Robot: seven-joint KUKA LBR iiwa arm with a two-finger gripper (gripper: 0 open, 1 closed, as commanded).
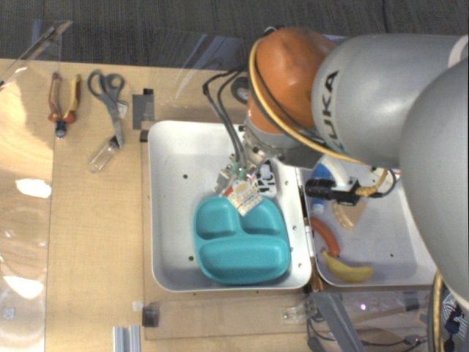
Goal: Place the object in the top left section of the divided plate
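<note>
Reaching in from the right, the grey arm (381,101) was seen above the left bin (168,196), its gripper (245,185) positioned over the upper edge of the teal divided plate (242,244). Whether the jaws were spread or pressed together could not be told. A small pale object (244,195) was seen at the gripper's tip, above the divider between the plate's upper sections. A banana (348,270) was seen in the right bin (396,240).
</note>
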